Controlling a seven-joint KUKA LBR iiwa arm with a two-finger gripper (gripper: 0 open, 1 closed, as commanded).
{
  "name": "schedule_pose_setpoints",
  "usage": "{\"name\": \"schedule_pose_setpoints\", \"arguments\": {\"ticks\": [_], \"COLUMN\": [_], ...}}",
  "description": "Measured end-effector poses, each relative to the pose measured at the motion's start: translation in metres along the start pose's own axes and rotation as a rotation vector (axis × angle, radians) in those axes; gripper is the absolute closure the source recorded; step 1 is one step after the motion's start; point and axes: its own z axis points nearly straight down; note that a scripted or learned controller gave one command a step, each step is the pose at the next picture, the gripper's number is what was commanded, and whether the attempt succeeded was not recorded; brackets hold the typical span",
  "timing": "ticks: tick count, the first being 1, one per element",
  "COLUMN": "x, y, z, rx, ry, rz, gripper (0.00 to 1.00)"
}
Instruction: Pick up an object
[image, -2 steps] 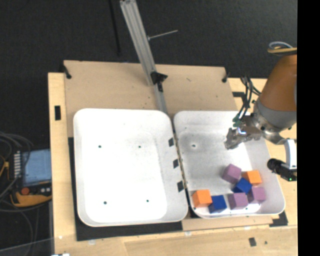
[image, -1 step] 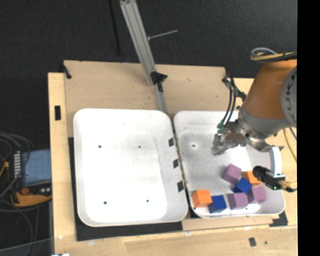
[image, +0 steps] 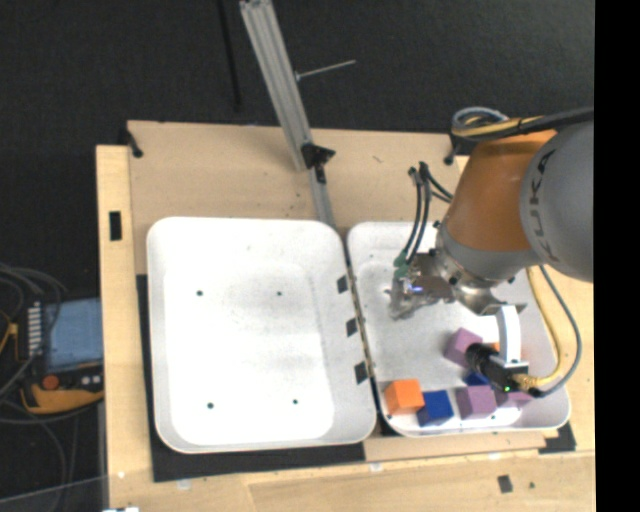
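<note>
The arm reaches in from the right, and its gripper (image: 404, 298) hangs over the upper left part of the right bin (image: 372, 250). Nothing is seen under it but the bare bin floor. Along the bin's near edge lie an orange block (image: 404, 396), a blue block (image: 436, 408) and a purple block (image: 477, 402). A second purple block (image: 461, 346) sits a little farther back, partly behind the arm's black cable fitting (image: 497, 368). All of these blocks are below and to the right of the gripper, apart from it.
The left bin (image: 250, 330) stands beside the right one, joined by black clips (image: 352, 326). A slanted metal post (image: 285, 90) rises behind the bins. Cables loop around the wrist on the right. A blue box with wires (image: 72, 335) sits off the bench at left.
</note>
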Motion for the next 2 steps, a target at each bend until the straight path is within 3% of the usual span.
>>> {"name": "schedule_pose_setpoints", "arguments": {"ticks": [2], "x": [0.091], "y": [-0.015], "z": [-0.013], "rx": [-0.003], "ry": [0.001], "rz": [-0.002], "gripper": [1.00]}}
